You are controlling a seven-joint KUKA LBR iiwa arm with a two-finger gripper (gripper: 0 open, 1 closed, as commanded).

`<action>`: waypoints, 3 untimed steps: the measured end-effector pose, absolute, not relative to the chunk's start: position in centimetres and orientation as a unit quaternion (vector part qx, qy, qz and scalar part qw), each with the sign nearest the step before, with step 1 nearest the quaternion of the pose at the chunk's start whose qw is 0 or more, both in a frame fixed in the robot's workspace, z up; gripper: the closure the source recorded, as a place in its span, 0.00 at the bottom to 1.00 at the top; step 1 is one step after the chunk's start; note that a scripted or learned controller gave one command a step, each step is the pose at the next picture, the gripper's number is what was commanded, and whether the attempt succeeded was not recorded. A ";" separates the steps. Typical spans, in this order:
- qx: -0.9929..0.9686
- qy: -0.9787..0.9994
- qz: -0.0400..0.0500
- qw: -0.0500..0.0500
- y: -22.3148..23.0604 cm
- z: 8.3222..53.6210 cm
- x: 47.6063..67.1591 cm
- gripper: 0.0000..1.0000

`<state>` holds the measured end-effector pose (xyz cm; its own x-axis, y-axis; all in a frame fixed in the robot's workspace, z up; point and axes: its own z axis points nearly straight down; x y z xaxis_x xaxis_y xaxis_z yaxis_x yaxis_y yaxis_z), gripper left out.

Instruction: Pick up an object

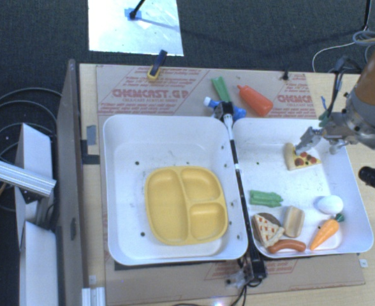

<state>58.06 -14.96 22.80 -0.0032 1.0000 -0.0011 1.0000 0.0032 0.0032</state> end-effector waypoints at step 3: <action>0.706 0.708 0.000 0.000 -16.0 9.6 64.7 1.00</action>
